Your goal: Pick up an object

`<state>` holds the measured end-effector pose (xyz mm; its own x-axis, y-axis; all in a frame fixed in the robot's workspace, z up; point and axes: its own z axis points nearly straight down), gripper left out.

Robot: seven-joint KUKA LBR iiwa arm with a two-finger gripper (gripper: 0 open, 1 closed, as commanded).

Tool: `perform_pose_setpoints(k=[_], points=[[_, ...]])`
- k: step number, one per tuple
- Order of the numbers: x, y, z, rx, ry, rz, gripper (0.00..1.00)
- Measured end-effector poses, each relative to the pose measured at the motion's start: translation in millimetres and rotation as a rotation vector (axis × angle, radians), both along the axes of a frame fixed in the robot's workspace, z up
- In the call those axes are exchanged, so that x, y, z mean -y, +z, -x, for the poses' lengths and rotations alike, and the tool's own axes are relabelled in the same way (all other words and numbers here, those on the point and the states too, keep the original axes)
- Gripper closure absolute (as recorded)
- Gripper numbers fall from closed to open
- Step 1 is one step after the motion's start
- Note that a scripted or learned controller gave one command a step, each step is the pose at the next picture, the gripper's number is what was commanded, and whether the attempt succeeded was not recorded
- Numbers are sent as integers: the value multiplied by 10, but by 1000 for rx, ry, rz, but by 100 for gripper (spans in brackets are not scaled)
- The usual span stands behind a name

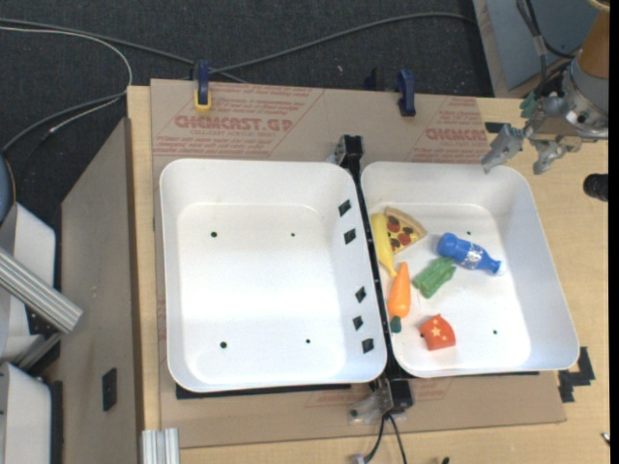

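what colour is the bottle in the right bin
Blue: the small plastic bottle shows best in the camera view.

Gripper [519, 155] hovering over top right corner of right bin [542, 249], fingers spread, nothing between them.
Sitting in right bin: pizza slice [403, 228], banana [382, 245], carrot [398, 292], green block [433, 277], blue bottle [468, 253], red piece [437, 333]. Left bin [184, 259] lying just beside, touching at clipped divider.
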<state>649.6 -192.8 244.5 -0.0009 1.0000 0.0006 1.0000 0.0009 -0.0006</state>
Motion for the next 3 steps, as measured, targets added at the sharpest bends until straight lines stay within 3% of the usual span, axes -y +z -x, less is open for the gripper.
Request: perform_pose_setpoints(k=[1,2,3], points=[[-128,-1639,387,-16,-2,-5,0],[-477,-1601,962,-7,-1,-4,0],[-459,-1485,927,1,-2,-1,100]])
